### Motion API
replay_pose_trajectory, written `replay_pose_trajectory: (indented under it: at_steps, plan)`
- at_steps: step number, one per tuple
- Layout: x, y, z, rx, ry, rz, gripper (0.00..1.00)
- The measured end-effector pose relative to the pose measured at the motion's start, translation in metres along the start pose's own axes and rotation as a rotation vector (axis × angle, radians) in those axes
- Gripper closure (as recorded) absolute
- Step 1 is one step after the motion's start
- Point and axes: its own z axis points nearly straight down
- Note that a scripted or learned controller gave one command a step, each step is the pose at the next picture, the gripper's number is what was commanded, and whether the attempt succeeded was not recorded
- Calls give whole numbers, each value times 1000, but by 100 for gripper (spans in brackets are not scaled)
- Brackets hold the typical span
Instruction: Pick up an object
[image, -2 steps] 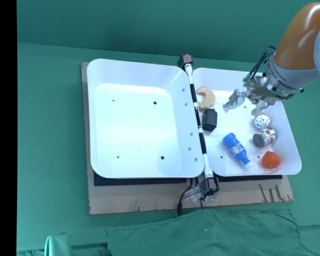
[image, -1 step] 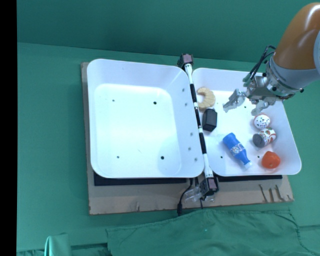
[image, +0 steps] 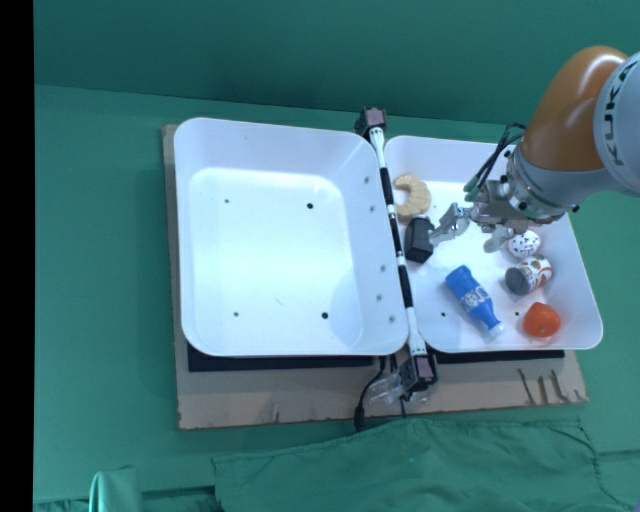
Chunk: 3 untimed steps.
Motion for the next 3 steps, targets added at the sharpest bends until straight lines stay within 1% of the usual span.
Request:
replay_pose_trajectory:
  at_steps: [1,2,3]
  plan:
    - [-6,1,23,-31,-9,0,0]
    - [-5,-1,30,-20,-6,0,0]
    - [-5,-2,22,-17,-5,3,100]
